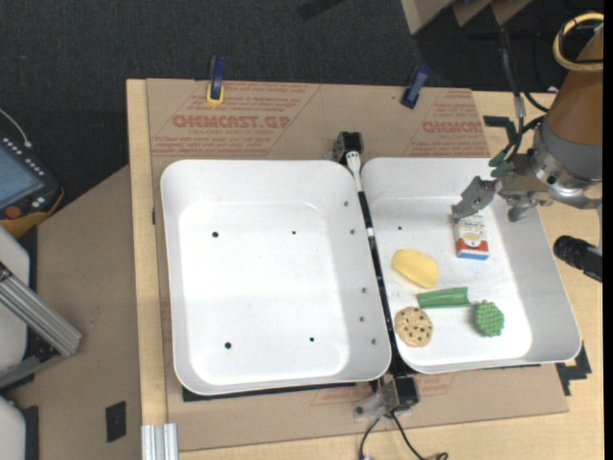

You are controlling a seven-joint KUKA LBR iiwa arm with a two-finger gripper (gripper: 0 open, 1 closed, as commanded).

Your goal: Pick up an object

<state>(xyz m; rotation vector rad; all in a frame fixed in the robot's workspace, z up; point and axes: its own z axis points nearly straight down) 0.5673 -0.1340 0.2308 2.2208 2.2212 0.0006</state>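
My gripper (495,204) hangs over the back of the right bin (536,286), open, its two grey fingers spread apart with nothing between them. Just below its left finger (471,198) a small white carton (471,239) with red and blue print lies on the bin floor, apart from the fingers. Further forward lie a yellow rounded piece (415,267), a green stick-shaped piece (442,298), a green bumpy piece (488,318) and a brown speckled cookie (414,327).
The left bin (192,257) stands beside the right one, their rims meeting along a black divider (369,238). Both rest on a cardboard sheet (287,113) held by blue clamps (216,75) at the back.
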